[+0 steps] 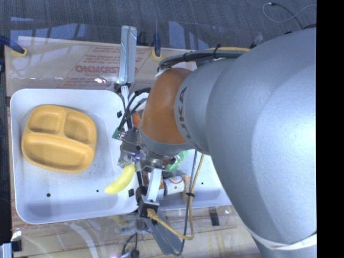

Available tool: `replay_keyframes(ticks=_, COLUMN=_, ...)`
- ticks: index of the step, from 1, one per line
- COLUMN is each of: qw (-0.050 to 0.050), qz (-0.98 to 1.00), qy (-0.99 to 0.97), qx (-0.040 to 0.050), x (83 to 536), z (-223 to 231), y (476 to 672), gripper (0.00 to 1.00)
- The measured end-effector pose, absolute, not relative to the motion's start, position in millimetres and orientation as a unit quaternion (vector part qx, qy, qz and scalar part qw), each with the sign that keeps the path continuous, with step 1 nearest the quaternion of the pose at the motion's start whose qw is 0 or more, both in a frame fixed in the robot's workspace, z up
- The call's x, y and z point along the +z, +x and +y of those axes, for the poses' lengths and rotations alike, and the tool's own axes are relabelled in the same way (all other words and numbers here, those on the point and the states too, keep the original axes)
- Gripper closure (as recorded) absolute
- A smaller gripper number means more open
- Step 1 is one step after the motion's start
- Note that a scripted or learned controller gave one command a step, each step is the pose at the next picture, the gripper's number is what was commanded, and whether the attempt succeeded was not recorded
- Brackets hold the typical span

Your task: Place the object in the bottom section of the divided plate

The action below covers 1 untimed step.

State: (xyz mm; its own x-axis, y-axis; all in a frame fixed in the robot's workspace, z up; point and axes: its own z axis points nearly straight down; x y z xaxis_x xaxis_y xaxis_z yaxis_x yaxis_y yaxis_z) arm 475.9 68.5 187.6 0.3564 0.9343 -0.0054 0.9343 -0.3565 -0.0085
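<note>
A yellow divided plate (pixel 58 137) lies in the left bin (pixel 64 203), toward its upper left; its long bottom section faces the bin's front. A yellow toy banana (pixel 119 181) hangs over the left bin's right edge, its upper end caught in my gripper (pixel 131 167). The gripper points down under the orange wrist band (pixel 161 112) and is shut on the banana's top end. The banana is to the right of and below the plate, a short way from it. The arm hides most of the gripper.
The grey arm (pixel 252 133) covers most of the right bin (pixel 207 190). A green item (pixel 177 159) and a white and orange item (pixel 174 185) peek out under the wrist. Cables (pixel 188 208) hang near the front edge.
</note>
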Motion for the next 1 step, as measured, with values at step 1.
replay_keyframes(ticks=1, qw=0.002, qz=-0.567, qy=-0.824, qx=0.0045, x=187.6, z=68.3, y=476.0, gripper=0.0)
